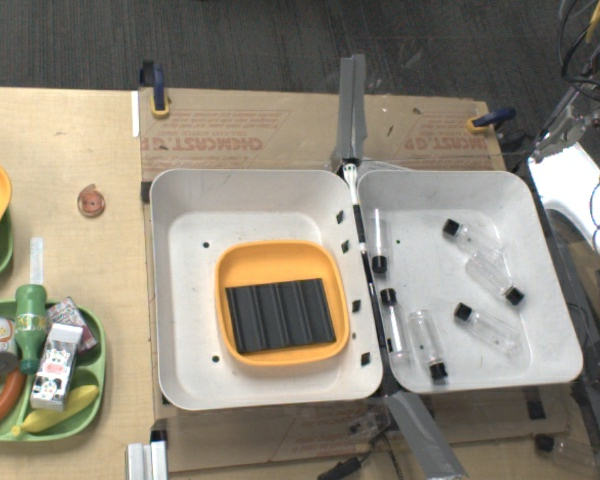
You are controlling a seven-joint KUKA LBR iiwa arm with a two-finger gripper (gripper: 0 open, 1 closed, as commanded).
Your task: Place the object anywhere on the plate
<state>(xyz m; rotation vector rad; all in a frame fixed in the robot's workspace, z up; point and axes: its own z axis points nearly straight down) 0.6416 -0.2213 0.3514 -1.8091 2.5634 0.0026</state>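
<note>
Hand spread or pressed together, I cannot tell. The pick is not yet made, I judge: clear plastic vials with black caps (494, 275) lie in the right white bin (545, 230), well apart from the orange rounded plate (280, 254) in the left white bin (172, 268). Next comes grasping one vial.

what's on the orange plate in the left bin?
A dark ribbed block lies flat on the orange plate, covering most of its middle. Anything beneath the block is hidden.
</note>
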